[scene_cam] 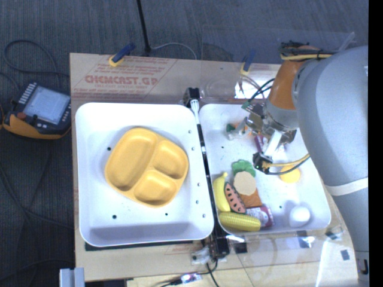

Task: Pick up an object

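Fingers cannot be read from this angle, operator: whether they are apart or together, and whether they hold anything, you cannot tell. The gripper [261, 142] hangs over the far middle of the right-hand shallow white plastic bin [320, 211], a dark cluster of metal and cable with a white piece slanting down toward its tip. Just near of that tip you have a small green leafy plastic toy [242, 166], and touching it a round tan disc like a toy biscuit [245, 183].

Going nearer, a slice of toy watermelon, red with a green rind [236, 199], lies beside a yellow plastic banana [220, 194] along the bin's left wall. A yellow toy corn cob [240, 222] lies across the near left corner, with something reddish-brown and purple tucked against it that is too jumbled to name. To the right you see a flat yellow round piece [290, 176] and, nearer, a white ball-like object [298, 214]. A small green and orange bit [232, 127] sits to the left of the gripper at the far end.

Above the gripper the orange band [285, 88] leads to the big grey arm [338, 118], which covers the right side of the bin.

The left-hand white bin [90, 220] holds a yellow three-compartment plastic tray [147, 166], lying tilted in its middle. A handheld control pendant with a grey screen [39, 109] lies on the carpet to the far left.
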Motion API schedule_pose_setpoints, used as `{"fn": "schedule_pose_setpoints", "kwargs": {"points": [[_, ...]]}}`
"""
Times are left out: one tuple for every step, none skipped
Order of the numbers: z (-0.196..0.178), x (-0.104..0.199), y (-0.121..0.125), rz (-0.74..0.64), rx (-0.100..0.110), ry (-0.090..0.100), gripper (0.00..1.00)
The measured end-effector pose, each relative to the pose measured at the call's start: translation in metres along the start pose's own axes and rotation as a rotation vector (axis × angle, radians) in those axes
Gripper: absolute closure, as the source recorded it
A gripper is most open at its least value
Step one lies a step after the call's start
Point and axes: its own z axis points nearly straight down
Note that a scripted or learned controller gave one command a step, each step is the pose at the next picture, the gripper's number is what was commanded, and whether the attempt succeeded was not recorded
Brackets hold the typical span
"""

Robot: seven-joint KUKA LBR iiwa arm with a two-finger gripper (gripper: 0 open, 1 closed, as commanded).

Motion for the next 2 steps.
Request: {"fn": "schedule_pose_setpoints", "kwargs": {"points": [[-0.001, -0.026, -0.011, -0.044, -0.008, 0.004, 0.0], [-0.001, 0.008, 0.012, 0.097, 0.028, -0.019, 0.0]]}}
